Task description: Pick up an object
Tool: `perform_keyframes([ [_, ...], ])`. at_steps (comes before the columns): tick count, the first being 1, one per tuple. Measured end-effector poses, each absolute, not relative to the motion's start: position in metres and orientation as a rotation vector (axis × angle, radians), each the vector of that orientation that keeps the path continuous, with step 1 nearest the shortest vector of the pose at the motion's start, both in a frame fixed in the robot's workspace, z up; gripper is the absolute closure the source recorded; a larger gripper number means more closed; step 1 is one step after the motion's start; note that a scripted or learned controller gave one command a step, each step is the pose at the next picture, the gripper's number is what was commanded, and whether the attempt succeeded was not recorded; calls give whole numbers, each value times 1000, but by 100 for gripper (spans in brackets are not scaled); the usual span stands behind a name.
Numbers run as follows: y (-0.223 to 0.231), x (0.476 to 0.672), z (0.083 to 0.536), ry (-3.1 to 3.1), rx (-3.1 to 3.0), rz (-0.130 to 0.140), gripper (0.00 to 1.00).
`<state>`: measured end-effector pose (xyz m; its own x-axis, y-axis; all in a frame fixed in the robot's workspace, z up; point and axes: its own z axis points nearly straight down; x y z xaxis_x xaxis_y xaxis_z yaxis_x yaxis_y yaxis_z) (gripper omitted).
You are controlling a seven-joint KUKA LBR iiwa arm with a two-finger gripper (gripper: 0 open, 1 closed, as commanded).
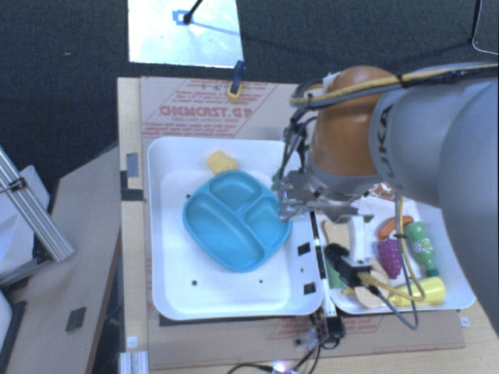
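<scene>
Reaching Over the Divided Plate

Hovering at the blue divided plate's [235, 219] right edge in the left bin [168, 287], the end effector [285, 203] looks mid-approach; whether it grips anything, I cannot tell. Next, it probably needs a clean descent onto that rim.

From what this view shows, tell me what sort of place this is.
Most likely a robotics lab bench set up for grasping trials. Two white bins sit side by side on a board, holding a blue divided plate and toy food such as purple grapes, with the grey arm reaching in.
</scene>
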<state>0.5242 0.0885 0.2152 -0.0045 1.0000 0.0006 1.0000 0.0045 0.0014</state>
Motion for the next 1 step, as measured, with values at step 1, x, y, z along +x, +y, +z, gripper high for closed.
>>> perform_keyframes([
  [1, 85, 534, 230, 2225, 2216, 3, 100],
])
